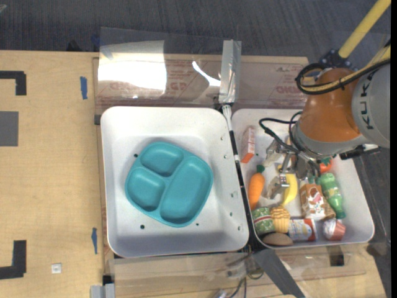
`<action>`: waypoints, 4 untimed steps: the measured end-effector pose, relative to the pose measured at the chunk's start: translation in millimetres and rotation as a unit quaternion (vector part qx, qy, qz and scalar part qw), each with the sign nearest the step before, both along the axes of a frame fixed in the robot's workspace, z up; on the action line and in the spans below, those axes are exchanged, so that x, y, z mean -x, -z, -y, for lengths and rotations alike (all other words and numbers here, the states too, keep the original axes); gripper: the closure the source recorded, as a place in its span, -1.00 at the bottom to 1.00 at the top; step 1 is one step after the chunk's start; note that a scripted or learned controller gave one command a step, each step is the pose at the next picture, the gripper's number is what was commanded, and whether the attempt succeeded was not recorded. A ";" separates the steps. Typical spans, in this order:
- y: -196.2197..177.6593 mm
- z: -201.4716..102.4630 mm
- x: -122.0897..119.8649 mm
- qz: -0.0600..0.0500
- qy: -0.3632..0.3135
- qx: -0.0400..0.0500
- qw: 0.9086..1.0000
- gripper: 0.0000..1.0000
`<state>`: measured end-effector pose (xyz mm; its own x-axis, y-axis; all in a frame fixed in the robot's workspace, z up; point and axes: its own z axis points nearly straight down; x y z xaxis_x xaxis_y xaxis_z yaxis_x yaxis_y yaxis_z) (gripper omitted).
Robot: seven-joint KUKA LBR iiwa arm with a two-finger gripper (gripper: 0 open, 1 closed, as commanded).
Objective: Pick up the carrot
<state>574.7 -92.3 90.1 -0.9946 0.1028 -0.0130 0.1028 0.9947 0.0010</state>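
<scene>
bench [49,166]: light wooden top, black corner marks toward 9 o'clock, strips of blue tape near the bins. resting on it, two shallow white bins side by side, touching along one edge: left bin [118,129] at centre, right bin [363,219] toward 3 o'clock. clear plastic sheeting [133,73] lies on the bench toward 12 o'clock, behind the bins.

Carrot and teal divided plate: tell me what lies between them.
In the camera view, the raised walls where the two white bins meet run between the carrot and the teal plate, plus bare bin floor.
</scene>
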 end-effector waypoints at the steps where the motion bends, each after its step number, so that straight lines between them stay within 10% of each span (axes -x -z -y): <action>1: 0.3 4.7 4.8 0.000 0.284 -0.004 0.959 -1.00; 2: -13.0 4.3 1.5 0.006 0.282 -0.004 0.959 1.00; 3: -0.8 3.1 0.4 -0.001 0.362 -0.004 0.932 1.00; 4: -0.7 21.7 31.9 0.000 0.565 -0.008 0.825 1.00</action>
